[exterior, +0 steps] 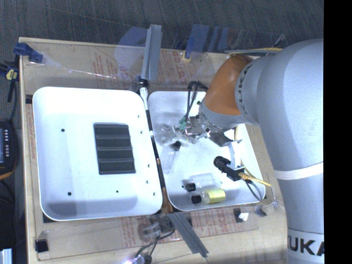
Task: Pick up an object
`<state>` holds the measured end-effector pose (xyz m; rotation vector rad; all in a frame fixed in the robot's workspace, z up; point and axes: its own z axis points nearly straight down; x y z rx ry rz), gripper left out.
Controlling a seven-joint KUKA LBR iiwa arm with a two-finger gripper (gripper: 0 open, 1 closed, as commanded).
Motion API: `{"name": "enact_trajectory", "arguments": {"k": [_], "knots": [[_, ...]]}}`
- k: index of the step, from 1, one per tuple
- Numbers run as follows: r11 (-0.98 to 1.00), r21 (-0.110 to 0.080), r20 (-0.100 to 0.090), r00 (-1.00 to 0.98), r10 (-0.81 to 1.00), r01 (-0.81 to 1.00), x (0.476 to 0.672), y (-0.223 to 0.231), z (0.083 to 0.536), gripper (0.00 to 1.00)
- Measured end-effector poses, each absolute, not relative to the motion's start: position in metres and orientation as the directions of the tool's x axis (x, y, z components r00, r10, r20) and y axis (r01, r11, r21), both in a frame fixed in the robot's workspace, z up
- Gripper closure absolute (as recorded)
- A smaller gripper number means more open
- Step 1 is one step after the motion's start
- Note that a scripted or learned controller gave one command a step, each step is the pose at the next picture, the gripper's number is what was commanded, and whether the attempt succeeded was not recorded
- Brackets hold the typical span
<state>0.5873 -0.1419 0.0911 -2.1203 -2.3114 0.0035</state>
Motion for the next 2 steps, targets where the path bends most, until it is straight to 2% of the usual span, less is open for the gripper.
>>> {"name": "enact_trajectory", "arguments": {"k": [1,2], "knots": [[0.166,0.0,0.0,-0.166,0.986,0.986,0.618,-0.211,0.093,0.0],[0.243,0.001,0.0,-0.243,0.97,0.97,0.658,-0.171,0.159,0.0]]}}
